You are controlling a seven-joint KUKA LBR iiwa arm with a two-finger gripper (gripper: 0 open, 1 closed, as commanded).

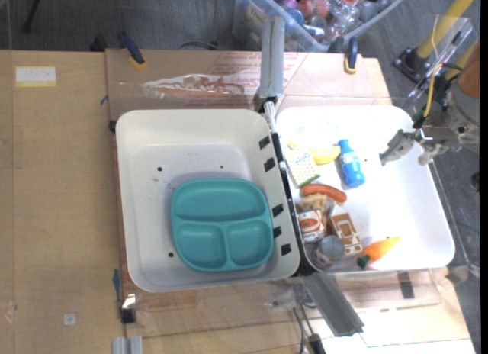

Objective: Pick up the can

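Observation:
The can [311, 223], with a red and white label, lies on its side at the front left of the right bin [427, 215], close to the divider. My gripper [408, 152] hovers over the bin's far right side, well to the right of the can and apart from it. Its two fingers are spread open with nothing between them.
Around the can lie a brown box [347, 235], a grey round item [330, 250], a sausage [323, 191], a carrot [379, 248], a blue bottle [350, 165], a banana [325, 154] and a patterned card [302, 166]. A teal divided plate [221, 223] fills the left bin [137, 192].

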